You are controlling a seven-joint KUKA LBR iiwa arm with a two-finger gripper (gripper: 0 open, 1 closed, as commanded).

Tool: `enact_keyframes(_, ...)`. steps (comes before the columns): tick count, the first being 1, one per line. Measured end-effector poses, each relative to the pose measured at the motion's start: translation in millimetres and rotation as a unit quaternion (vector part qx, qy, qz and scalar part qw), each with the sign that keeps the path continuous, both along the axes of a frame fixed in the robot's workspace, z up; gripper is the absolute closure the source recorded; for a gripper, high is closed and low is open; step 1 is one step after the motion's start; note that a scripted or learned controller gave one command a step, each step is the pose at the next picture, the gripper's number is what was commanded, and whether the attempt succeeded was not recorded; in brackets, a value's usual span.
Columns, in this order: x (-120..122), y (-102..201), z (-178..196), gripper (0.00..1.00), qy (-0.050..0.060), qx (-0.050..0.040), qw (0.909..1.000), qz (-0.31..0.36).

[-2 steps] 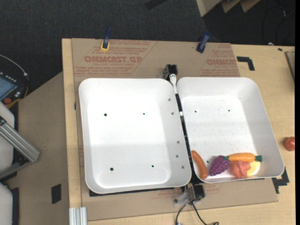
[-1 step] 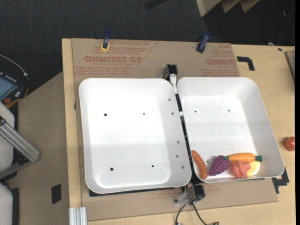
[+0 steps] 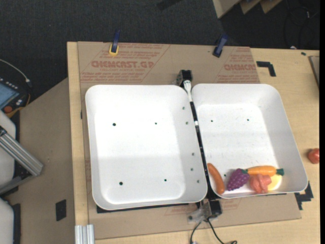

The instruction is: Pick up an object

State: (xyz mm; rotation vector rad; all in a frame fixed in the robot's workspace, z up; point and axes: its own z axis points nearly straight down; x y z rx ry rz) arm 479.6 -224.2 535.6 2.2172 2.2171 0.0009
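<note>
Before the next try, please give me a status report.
Toys clustered in right bin, near corner: sausage, grapes, carrot, touching. Small red thing on bench outside bin. Nothing covering toys.

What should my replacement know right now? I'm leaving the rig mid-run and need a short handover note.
Things: all toy food sits at the near edge of the right bin: an orange sausage-shaped piece, purple grapes, a carrot, a red piece and a yellow piece packed close together.
A small red object lies on the bench outside that bin.
Left bin: white, beside it.
Done: nothing lifted yet.
Left: pick up one object.
</note>
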Motion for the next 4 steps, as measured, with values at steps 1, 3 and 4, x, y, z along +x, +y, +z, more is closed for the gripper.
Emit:
enact_keyframes(1,0.0,0.0,0.0,1.00,0.000,0.0000,1.0000,0.000)
enact_keyframes(3,0.0,0.0,0.0,1.00,0.000,0.0000,1.0000,0.000)
enact_keyframes(4,0.0,0.1,0.0,1.00,0.000,0.0001,1.0000,0.000)
